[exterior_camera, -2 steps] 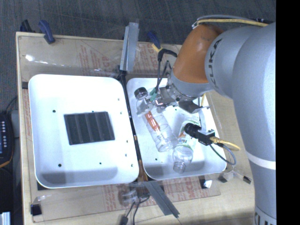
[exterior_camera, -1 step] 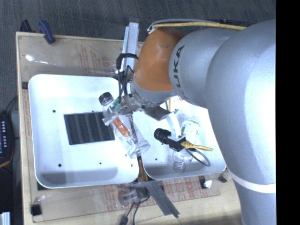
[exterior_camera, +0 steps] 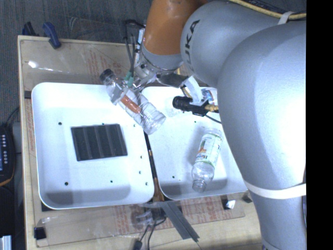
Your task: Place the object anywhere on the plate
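Where the two white bins meet at their far ends, a clear plastic bottle [exterior_camera: 132,102] with an orange-red label hangs tilted, its cap end toward the left bin's [exterior_camera: 52,95] far rim and its base over the seam between the bins. The gripper [exterior_camera: 134,85] sits right on the bottle's middle, and the fingers appear closed on it, though the clear plastic and the glare make the contact hard to read. Below and to the left of the bottle, the dark ribbed plate [exterior_camera: 99,141] lies flat on the left bin's floor, well apart from the bottle. To the right of the bottle, in the right bin [exterior_camera: 171,155], a second clear bottle [exterior_camera: 206,160] with a green and orange label lies on its side, cap toward the near rim. A black cylindrical fitting [exterior_camera: 188,105] juts out just right of the held bottle. The grey arm [exterior_camera: 250,87] with its orange band looms over the right bin.
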`<action>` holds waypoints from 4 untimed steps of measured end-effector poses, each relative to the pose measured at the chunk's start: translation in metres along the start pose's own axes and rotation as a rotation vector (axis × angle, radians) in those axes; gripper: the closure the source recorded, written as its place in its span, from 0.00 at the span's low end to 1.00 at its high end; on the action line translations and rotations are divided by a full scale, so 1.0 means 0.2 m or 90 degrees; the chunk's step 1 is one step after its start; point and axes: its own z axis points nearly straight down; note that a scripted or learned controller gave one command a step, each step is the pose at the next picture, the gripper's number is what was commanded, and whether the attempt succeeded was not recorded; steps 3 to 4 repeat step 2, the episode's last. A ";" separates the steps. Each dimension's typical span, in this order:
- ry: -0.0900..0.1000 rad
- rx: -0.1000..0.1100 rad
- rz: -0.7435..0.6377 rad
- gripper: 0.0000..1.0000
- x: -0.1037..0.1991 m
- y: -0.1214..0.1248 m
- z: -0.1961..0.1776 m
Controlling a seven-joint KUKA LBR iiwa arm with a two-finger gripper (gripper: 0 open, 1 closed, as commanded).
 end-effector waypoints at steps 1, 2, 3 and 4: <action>0.002 0.003 -0.138 1.00 0.21 -0.21 0.18; 0.001 0.002 -0.138 0.00 0.21 -0.21 0.18; 0.001 0.002 -0.138 0.00 0.21 -0.21 0.18; 0.001 0.002 -0.138 0.00 0.21 -0.21 0.18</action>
